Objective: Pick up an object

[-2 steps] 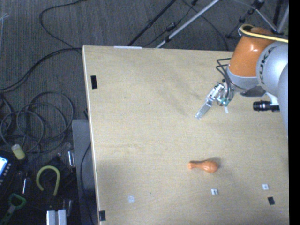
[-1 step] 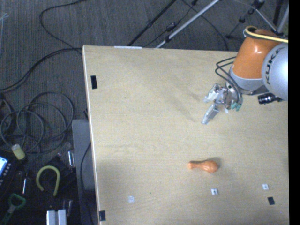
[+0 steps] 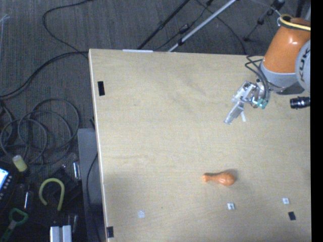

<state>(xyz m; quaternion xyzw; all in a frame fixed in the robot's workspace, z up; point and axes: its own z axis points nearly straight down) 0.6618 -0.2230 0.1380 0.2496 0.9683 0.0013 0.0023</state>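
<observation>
Pale wooden bench (image 3: 166, 135) — an orange pear-shaped toy (image 3: 220, 178) lies well apart from the gripper (image 3: 235, 115); finger state unclear.

board (image 3: 166, 135): black tag near left edge (image 3: 101, 88) | floor left: cable coils (image 3: 40, 130), yellow-green hook (image 3: 52, 191) | floor top: tripod legs (image 3: 212, 11)

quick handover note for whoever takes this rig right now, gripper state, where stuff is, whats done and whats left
Gripper: raised over the upper right part of the tan wooden bench top, nothing visible between its fingers.
Object: a small orange pear-shaped toy lies on its side on the bench top, lower right of centre, below the gripper in the camera view and well apart from it.
Done: nothing picked so far.
Left: move over the toy, descend, grasp it and lift.
</observation>
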